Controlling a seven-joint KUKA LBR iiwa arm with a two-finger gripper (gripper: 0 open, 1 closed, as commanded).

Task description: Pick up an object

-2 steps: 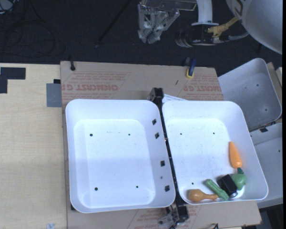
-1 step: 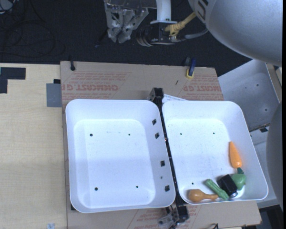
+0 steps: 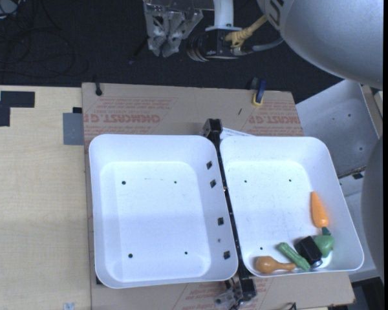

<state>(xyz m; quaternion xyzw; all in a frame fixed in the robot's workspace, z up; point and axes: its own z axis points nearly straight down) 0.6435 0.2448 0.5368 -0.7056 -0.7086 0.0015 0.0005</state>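
Several small items lie in the near right corner of the right bin (image 3: 271,148). An orange carrot-shaped piece (image 3: 319,210) rests against the right wall. Below it, a green lump (image 3: 324,243), a black block (image 3: 308,250) and a green stick (image 3: 293,256) are huddled together and touching. An orange-tan gourd shape (image 3: 271,264) lies by the front wall. My gripper (image 3: 170,36) hangs high beyond the far edge of the bins, above the dark floor and well away from all the items. Nothing shows in it.
The left bin (image 3: 97,173) stands beside the right one, joined by a black clip strip (image 3: 221,199). Both sit on a cardboard sheet (image 3: 181,108). The grey arm (image 3: 330,18) bulks over the upper right. A blue-and-yellow clamp (image 3: 258,92) sits at the cardboard's far edge.
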